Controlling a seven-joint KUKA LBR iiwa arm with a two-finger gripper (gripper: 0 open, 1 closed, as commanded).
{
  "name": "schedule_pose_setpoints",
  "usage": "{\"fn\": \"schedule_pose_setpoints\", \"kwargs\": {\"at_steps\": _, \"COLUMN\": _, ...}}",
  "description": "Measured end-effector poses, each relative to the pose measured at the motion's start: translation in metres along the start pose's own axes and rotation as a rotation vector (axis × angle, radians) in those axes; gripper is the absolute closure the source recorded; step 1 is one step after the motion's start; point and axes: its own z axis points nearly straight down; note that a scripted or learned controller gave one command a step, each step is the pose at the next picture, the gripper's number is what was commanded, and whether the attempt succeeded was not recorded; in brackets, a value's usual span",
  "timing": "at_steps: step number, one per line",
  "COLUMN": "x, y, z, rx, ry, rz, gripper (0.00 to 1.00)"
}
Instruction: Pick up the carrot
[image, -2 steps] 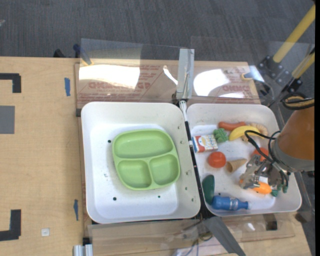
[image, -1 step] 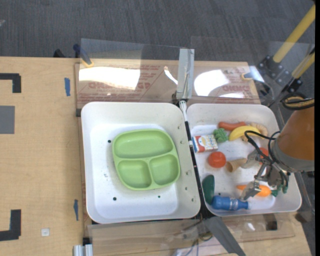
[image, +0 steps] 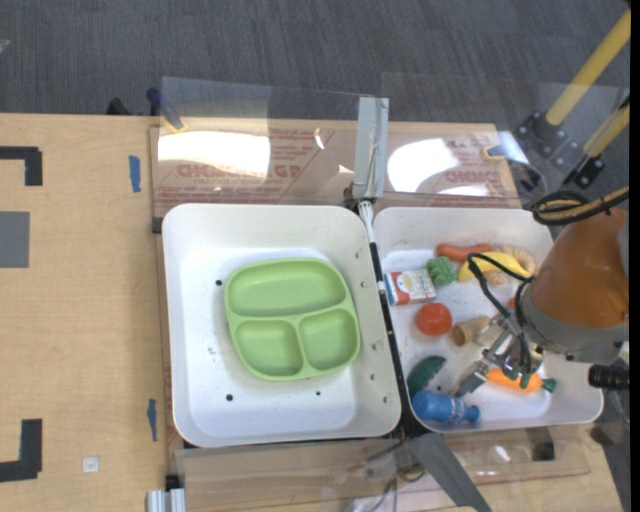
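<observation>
Over carrot (image: 516, 380), gripper (image: 484, 373)

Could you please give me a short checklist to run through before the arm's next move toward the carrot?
1. Carrot located in the right bin, near its front: ok.
2. Gripper low beside the carrot's left end: ok.
3. Carrot between the jaws: cannot tell.
4. Neighbours apart from the carrot: blue object and dark green vegetable lie to its left: ok.
5. Green divided plate in the left bin, out of the way: ok.
</observation>
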Motion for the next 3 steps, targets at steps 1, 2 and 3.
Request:
{"fn": "schedule_pose_setpoints", "kwargs": {"at_steps": 1, "x": -0.003, "y": 0.003, "z": -0.013, "rx": -0.005, "ry": -0.010, "rz": -0.003, "gripper": 1.00}}
{"fn": "schedule_pose_setpoints", "kwargs": {"at_steps": 2, "x": -0.014, "y": -0.016, "z": -0.002, "rx": -0.006, "ry": 0.000, "rz": -0.212, "gripper": 1.00}}
{"fn": "schedule_pose_setpoints", "kwargs": {"at_steps": 3, "x": -0.016, "y": -0.018, "z": 0.000, "rx": -0.003, "ry": -0.003, "rz": -0.209, "gripper": 0.00}}
